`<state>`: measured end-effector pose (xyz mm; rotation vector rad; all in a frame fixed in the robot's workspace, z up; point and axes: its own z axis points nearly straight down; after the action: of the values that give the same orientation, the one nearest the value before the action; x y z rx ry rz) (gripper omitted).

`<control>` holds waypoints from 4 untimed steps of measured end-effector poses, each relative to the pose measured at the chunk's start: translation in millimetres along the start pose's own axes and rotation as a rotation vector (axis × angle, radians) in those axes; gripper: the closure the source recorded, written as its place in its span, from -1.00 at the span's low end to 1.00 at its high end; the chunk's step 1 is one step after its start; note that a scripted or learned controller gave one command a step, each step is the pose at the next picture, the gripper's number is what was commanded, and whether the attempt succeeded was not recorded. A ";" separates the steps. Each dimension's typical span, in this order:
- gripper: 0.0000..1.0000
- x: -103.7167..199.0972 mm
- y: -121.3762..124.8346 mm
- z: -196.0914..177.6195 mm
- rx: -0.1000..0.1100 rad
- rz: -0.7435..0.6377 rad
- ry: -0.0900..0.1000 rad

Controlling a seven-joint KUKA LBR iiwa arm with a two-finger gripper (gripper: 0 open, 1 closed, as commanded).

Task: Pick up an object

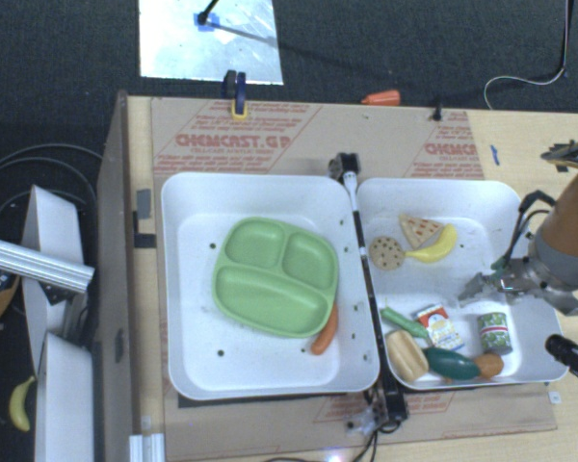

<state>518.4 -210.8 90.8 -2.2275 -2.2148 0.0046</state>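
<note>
Crowded corner, easy miss

Risk sits mostly in the lower part of the right bin (506, 198), where the small toys lie packed together. The tool (484, 290) hangs over that bin near the right edge of the frame, its two fingers spread apart with nothing between them, just above and left of a small can (494, 332). Beside the can lies a little carton (440, 327), and below them a bread piece (407, 355), a dark green vegetable (453, 363) and a brown lump (489, 364) crowd the bin's lower wall, several touching.

A descent here could land a finger on top of the can instead of around it, tipping or rolling it away. A close on the carton might catch its neighbour too, or push both against the wall. The round can looks likely to slip out of a shallow pinch.

Further up, a cookie (386, 252), a pizza slice (420, 230) and a banana (435, 245) lie flat; flat pieces give the fingers little to bite on.

The left bin (188, 287) holds a green tray (275, 275) with a carrot (325, 332) at its lower right rim, well apart from the tool.
</note>
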 end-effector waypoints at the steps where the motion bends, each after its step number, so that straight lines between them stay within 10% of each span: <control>1: -1.00 13.3 -32.6 -65.7 -0.006 -0.006 0.001; 2: -1.00 23.7 -31.4 8.6 -0.005 -0.005 0.001; 3: 1.00 23.3 -30.5 -4.3 -0.007 -0.007 0.001; 4: 1.00 38.4 -30.4 -80.5 -0.011 -0.011 0.000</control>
<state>488.5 -172.1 171.3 -2.2203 -2.2327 -0.0068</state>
